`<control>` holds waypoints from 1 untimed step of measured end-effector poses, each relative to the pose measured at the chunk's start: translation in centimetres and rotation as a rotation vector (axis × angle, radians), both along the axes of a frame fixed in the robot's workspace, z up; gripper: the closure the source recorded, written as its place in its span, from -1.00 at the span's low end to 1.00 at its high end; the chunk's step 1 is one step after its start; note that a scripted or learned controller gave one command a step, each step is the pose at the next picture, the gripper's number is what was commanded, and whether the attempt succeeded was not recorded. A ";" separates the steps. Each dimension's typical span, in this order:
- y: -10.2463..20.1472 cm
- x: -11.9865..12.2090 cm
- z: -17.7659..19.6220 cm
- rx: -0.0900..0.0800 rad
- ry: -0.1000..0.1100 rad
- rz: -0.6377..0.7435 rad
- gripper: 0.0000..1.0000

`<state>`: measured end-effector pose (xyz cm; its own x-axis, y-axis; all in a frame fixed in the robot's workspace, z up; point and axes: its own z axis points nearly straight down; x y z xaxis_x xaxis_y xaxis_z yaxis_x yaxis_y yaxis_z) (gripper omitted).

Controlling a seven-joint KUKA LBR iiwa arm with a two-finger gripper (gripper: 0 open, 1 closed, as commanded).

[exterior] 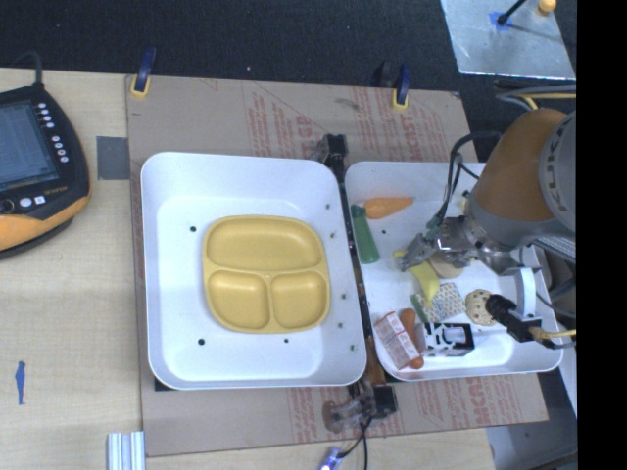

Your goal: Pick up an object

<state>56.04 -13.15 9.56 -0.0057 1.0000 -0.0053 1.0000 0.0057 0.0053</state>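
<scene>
1. the right bin [392, 186] is the white bin that the arm [524, 179] reaches into, and every place below is told from it.
2. the gripper [428, 254] is low over the middle of the right bin.
3. i cannot tell if it is apart or together, and nothing can be seen held in it.
4. a yellow block [427, 282] lies in the right bin, just under the gripper.
5. an orange carrot [389, 207] lies near the far edge of the right bin.
6. a green stick [365, 235] lies along the left wall of the right bin.
7. a red and white packet [400, 338] lies in the near left corner of the right bin.
8. a black and white box [450, 338] lies by the near edge of the right bin, just beside the packet.
9. a small spotted ball [478, 305] lies in the right bin, to the right of the yellow block.
10. the left bin [245, 176] touches the right bin on its left side.
11. a yellow tray [266, 270] with three parts lies in the middle of the left bin.
12. a black and orange hand screen [37, 169] lies on the bench, far to the left of the right bin.
</scene>
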 end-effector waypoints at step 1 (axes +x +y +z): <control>-0.1 0.0 0.9 -0.002 0.004 0.003 1.00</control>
